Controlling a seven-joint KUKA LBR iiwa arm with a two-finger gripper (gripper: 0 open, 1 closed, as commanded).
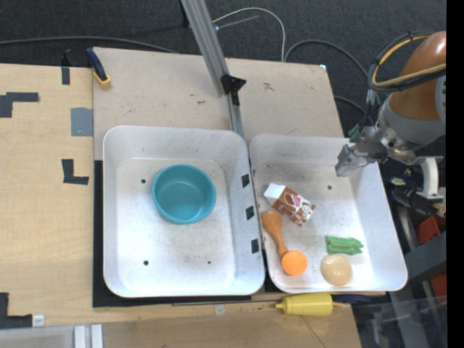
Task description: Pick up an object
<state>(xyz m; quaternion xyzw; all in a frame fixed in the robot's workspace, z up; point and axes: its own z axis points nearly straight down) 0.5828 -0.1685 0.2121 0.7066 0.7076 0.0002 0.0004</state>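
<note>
Robot gripper (351,160) hovers over the right bin (377,194).
Its grasp cannot be told; a carton (292,204), orange (294,264) and teal bowl (184,193) lie below.

The right bin (377,194) has open floor across its far half. Its near half is crowded: a small carton (290,203), a carrot (274,228), an orange ball (294,264), a green vegetable (344,245) and a beige ball (336,270). In the left bin (116,216), a teal bowl (184,193) sits mid-floor with room all around it.
</note>
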